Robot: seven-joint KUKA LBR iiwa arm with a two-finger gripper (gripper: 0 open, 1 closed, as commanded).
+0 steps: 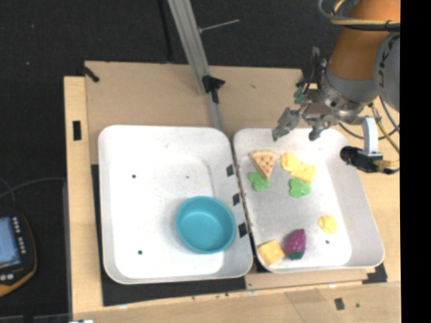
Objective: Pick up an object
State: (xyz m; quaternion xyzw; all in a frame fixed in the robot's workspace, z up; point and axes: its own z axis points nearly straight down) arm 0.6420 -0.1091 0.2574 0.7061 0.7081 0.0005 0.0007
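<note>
Nearest, a yellow block (271, 252) and purple grape-like toy (295, 243) are lying in the right white bin (357, 210); further back a waffle-patterned orange wedge (263, 163) is sitting. Beyond, the hand (297, 132) is hovering, fingers apart, holding nothing; it should be descending straight, straddling one isolated piece.

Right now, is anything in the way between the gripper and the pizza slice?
Nothing visible. The gripper hangs open over the right bin's far edge, with bare bin floor between it and the pizza slice.
</note>
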